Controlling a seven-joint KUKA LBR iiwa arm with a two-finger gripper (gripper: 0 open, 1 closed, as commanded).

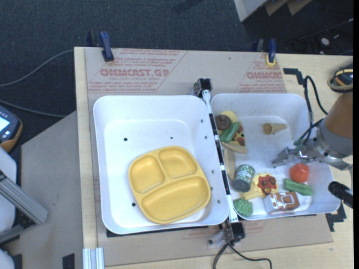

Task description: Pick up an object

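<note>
The right bin [255, 102] holds several small items. My gripper [284, 157] hangs low over its right half, reaching in from the right edge. A red ball-like item [300, 173] lies just below and to the right of it, with a green stick-shaped piece [298, 187] beside that. Nothing can be seen held in the gripper. A tan piece [275, 128] lies farther back in the bin. By the left wall sits a pile of yellow, green and red toy food [230, 130].
A small grey-green can [244, 177], a yellow and red toy [263, 184], a green leafy piece [243, 207] and a white and orange packet [283, 200] crowd the right bin's front. A yellow divided plate [169, 184] lies in the left bin [112, 122].
</note>
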